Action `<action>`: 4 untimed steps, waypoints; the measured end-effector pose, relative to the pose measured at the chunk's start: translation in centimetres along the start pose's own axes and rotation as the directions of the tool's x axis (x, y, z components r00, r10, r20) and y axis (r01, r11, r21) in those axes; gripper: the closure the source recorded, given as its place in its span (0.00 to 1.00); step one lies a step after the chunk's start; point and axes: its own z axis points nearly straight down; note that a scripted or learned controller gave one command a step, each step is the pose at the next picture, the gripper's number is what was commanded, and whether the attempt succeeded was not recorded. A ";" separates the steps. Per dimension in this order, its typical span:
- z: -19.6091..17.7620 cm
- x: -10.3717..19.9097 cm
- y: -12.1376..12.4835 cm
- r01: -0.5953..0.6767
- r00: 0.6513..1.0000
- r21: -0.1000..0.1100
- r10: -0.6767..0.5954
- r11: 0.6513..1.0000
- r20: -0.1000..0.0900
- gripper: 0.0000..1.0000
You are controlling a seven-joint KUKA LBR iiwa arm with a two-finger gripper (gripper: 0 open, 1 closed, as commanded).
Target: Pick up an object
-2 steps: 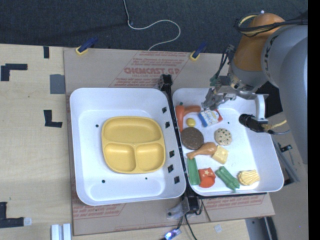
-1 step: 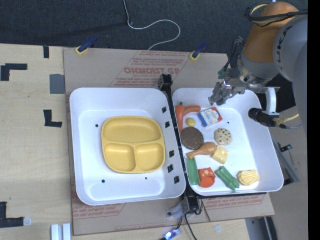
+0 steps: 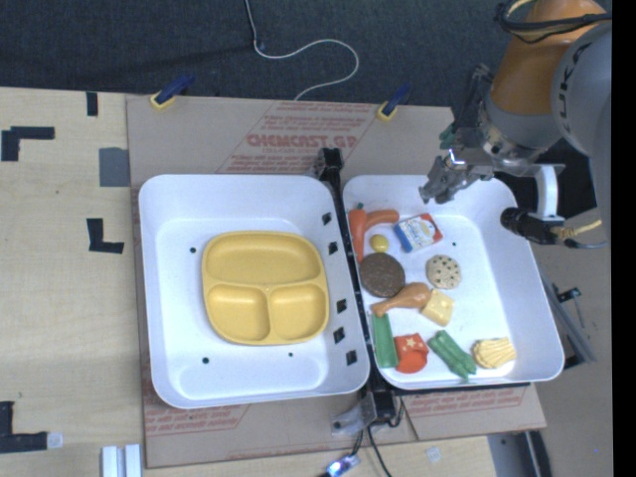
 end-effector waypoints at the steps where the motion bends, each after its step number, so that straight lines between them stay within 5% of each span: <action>1: 1.2 1.9 -5.1 -0.001 1.000 0.007 0.001 1.000 0.000 1.00; 2: 1.4 2.7 -10.3 -0.003 1.000 0.006 0.003 1.000 0.000 1.00; 3: -1.0 3.3 -10.9 0.000 1.000 0.001 0.000 1.000 0.000 1.00; 4: 1.0 2.6 -11.3 -0.002 1.000 0.006 0.001 1.000 0.001 1.00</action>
